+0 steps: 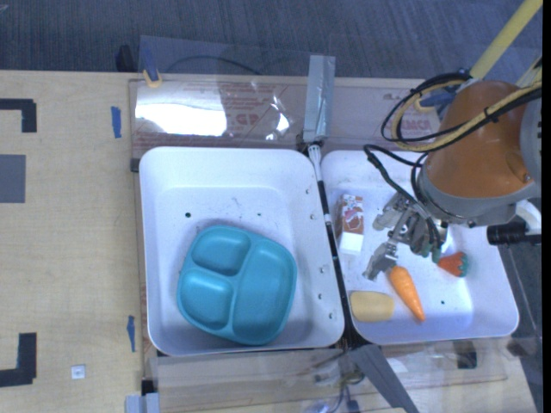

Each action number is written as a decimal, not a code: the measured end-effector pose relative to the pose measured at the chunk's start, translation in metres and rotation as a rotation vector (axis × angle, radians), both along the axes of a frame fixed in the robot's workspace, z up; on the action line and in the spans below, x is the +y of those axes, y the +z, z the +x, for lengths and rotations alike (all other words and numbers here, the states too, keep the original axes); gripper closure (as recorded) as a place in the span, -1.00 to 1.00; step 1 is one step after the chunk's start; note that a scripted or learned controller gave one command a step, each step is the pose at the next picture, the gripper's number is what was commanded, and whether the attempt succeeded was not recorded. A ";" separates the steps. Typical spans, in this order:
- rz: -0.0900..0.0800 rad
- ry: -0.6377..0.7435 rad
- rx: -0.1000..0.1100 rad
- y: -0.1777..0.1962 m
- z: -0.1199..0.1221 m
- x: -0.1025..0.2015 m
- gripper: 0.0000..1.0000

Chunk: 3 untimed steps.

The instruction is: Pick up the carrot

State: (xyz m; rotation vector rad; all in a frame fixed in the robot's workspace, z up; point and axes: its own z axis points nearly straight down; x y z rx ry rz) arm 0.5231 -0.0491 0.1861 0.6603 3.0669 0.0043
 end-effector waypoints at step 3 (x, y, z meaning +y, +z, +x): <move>-0.004 0.132 -0.004 -0.099 0.052 -0.100 -1.00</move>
